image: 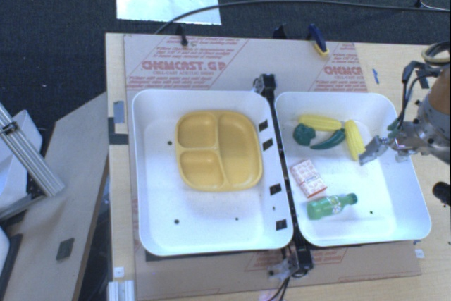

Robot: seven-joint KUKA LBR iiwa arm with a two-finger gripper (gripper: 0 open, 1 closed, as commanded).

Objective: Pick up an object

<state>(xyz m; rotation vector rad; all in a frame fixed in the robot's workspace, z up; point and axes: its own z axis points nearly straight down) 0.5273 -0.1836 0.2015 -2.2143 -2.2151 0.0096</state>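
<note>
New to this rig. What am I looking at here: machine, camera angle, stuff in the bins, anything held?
One fixed camera looks down at a slant on a bench with two shallow white bins side by side.

The machine is a single robot arm reaching in from the right edge. Its grasping end, the pincer, sits over the right bin, close beside a corn cob. I see nothing between its fingers, so it holds nothing that I can tell; whether it is open or shut is unclear.

The left bin has a yellow divided plate.

The right bin has two corn cobs, a green pepper-like toy between them, a small red and white box, and a green bottle lying on its side.

The job is to pick up one object.
</note>
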